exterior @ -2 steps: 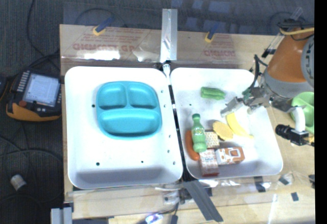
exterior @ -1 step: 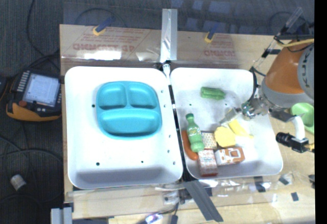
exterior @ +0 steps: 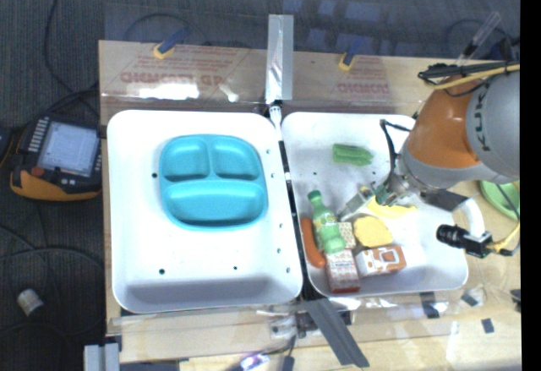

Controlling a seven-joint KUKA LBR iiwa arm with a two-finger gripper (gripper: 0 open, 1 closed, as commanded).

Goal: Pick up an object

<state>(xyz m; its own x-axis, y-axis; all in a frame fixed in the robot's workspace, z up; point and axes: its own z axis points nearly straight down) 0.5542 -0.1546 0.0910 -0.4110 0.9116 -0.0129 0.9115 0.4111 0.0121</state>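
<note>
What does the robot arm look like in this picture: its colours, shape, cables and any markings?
The arm is rounded and grey, with a wide orange band above the wrist. Dark letters are partly visible on the grey shell. A black cable loops beside the wrist. The gripper is small, slim and metallic grey.

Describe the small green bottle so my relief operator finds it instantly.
Look in the right-hand bin, at the cluster along its left wall. The green bottle stands at the cluster's top, beside the orange carrot. It alone has a rounded green cap; the other green item lies apart, flat.
</note>
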